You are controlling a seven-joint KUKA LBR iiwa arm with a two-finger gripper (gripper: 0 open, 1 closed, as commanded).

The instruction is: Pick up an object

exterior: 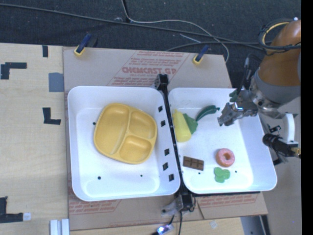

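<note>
Arm [279, 58] comes in from the right, grey w/ the orange band up top, and its end effector [229, 115] hangs over the right bin [261, 180], near that bin's upper right part. Can't tell from here whether it's spread or pressed together (too dark and small at this angle), and nothing visible is pinched in it.

Right bin holds the pickable stuff. Green pepper [206, 112] lies just left of the end effector, apart from it. Next to that, up against the divider side, a yellow corn piece [181, 127] w/ green husk. Lower down: pink donut [225, 156] mid-bin, a green broccoli-like bit [221, 174] just below it, and a brown chocolate bar [192, 163] to their left. All lie flat on the bin floor, well spaced, nothing stacked.

Left bin [78, 146] has one item, a yellow divided plate [125, 132], sitting about centre.

Around it: both bins rest on a cardboard sheet [146, 67] on the bench [29, 131], yellow clamps [82, 47] at the sheet's top edge, black cables [146, 18] trailing across the dark floor behind.
</note>
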